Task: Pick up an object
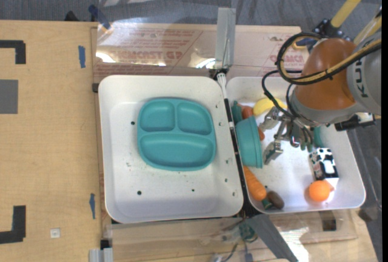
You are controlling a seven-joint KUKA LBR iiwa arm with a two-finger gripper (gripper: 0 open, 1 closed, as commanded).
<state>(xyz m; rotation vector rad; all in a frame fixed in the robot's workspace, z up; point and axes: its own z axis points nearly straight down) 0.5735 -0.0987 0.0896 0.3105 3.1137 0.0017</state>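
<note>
My gripper [277,147] hangs low in the right bin [354,194], just right of a teal bowl [249,142] that stands on its edge against the bin's left wall. It looks open, with nothing between the fingers. A yellow fruit [264,106] lies just behind the gripper, with a small red-orange piece [247,113] beside it. An orange carrot [255,185] and a brown item [274,199] lie at the front left of the bin. An orange ball [319,191] and a black-and-white item [324,163] sit at the front right.
The left bin [115,133] holds a teal divided plate [176,133]. The arm's orange band [324,76] hangs over the back right of the right bin, with black cables [285,67] looping beside it. A metal divider post [225,42] stands behind the bins.
</note>
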